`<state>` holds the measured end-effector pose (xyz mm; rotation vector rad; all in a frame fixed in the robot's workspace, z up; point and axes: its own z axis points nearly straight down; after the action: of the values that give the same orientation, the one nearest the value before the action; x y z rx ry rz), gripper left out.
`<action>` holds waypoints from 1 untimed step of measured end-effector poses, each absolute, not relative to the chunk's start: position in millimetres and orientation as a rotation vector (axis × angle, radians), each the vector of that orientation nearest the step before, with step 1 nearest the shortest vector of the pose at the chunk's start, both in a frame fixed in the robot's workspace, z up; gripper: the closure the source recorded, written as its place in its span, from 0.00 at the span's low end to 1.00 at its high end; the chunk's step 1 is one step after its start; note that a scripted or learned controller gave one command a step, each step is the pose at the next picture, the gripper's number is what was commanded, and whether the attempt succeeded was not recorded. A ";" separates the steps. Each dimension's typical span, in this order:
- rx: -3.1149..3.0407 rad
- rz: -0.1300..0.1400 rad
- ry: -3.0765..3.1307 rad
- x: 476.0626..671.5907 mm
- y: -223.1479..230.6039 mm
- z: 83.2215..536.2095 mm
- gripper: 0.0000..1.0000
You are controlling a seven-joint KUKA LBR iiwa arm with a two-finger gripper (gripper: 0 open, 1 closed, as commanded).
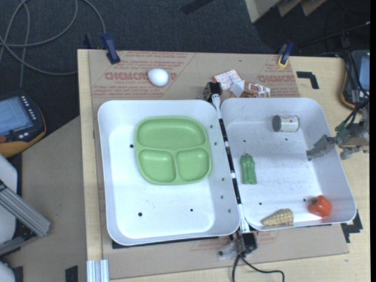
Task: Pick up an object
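The right bin [329, 172] holds a small grey can [285, 123] lying on its side near the back and a green vegetable-like piece [248, 169] by the left wall. A red pepper-like toy [321, 205] and a yellow corn cob [278, 218] sit at the front. My gripper [321, 147] reaches in over the bin's right rim. It hangs right of the can and above the red toy, with nothing visibly held.
The left bin [117, 175] carries a green divided plate [174, 149]. A white egg [157, 76] and crumpled wrappers [238, 85] lie on the cardboard behind the bins. Blue clamps [109, 49] grip the board's back edge. A handheld screen [17, 119] sits far left.
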<state>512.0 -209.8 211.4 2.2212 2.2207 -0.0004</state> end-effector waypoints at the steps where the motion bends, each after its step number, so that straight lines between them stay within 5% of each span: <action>1: 2.222 -0.001 2.224 547.1 -167.2 91.8 0.00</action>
<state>547.1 -167.2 91.8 2.2218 2.2238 -0.0010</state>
